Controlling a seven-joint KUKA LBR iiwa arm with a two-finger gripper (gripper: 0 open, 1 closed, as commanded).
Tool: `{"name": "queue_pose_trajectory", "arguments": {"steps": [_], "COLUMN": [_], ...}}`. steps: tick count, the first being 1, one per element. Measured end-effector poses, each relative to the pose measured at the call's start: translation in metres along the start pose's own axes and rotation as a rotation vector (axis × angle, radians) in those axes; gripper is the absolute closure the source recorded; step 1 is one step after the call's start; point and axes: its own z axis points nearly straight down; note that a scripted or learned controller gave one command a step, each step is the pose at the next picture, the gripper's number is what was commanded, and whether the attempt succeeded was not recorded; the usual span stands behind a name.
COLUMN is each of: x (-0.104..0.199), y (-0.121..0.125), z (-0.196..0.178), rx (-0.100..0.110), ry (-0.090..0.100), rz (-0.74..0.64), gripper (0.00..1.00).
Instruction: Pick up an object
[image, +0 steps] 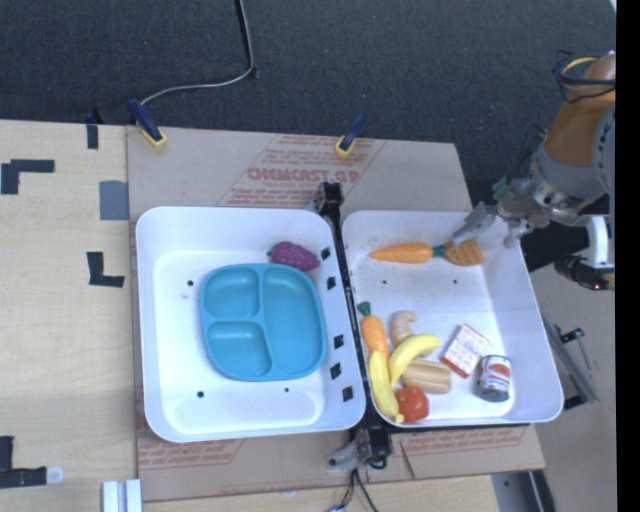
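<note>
At the back right corner of the right bin, the jaws hang just above a small orange-brown piece; whether they are spread or pressed together cannot be told. A carrot lies just beside it, away from the arm. Closing this near the bin wall risks a glancing, empty grab

A cardboard sheet lies under two white bins, held by two yellow-and-blue clamps at its far edge. A grey cable trails across the dark floor beyond. Black tape marks and a grey patch sit on the bench at left
</note>
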Motion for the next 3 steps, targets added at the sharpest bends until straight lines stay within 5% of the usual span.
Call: {"name": "queue_pose_trajectory", "arguments": {"steps": [1,2,3], "x": [0.001,0.001,-0.001], "y": [0.018,0.020,0.017], "z": [0.073,0.084,0.077], "rx": [0.002,0.004,0.014], "ry": [0.001,0.003,0.000], "rz": [-0.001,-0.003,-0.005], "gripper": [0.00,0.00,1.00]}}
